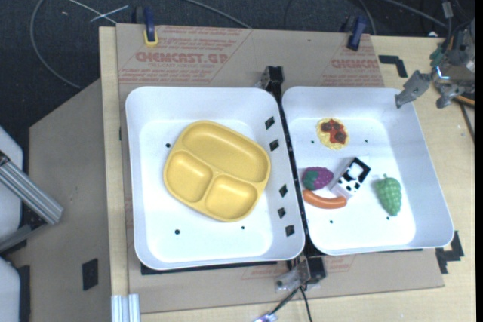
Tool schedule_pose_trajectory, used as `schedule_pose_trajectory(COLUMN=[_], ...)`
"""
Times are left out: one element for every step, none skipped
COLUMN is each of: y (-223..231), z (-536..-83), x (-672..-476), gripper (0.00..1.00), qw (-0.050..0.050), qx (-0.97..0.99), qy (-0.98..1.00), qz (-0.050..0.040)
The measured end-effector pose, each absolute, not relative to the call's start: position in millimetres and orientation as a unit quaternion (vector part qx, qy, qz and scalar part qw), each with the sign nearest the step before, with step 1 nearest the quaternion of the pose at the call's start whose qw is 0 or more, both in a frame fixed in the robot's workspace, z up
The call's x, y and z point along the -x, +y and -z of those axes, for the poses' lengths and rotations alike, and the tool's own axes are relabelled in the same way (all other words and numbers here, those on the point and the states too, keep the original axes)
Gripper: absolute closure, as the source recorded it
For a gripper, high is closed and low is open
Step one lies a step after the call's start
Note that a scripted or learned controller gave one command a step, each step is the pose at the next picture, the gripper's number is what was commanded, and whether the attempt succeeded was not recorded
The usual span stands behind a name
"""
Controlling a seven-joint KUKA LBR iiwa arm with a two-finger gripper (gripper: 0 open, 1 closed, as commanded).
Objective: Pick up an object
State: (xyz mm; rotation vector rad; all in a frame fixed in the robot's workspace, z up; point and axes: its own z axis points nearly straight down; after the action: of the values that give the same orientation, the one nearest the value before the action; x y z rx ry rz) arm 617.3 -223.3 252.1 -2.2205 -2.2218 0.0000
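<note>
The right bin [423, 162] holds several small objects. A round yellow-and-red toy [332, 131] lies near its back. A purple piece [318, 177], a red-orange sausage [324, 199] and a black-and-white block [352, 177] crowd together at the middle. A green bumpy piece [389, 194] lies to their right. My gripper [426, 94] hangs over the bin's back right corner, well apart from all of them. It is open, with nothing between its fingers.
A yellow divided plate [217, 171] fills the middle of the left bin [143, 162]. A black divider with clips [279, 154] runs between the bins. Clamps [149, 25] and cables sit at the back of the bench.
</note>
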Motion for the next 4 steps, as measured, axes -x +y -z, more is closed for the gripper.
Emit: schedule_pose_trajectory(y=[-219,-212,-215,-215], z=[-208,-165,-122,-137], x=[-622.1,-622.4,-622.5,-624.0], gripper=[0.0,0.0,0.0,1.0], qw=[0.002,0.002,0.002,0.0], qx=[0.707,0.707,0.707,0.707], qy=[-0.708,-0.708,-0.707,-0.708], qz=[-0.0011,-0.0009,-0.001,0.0005])
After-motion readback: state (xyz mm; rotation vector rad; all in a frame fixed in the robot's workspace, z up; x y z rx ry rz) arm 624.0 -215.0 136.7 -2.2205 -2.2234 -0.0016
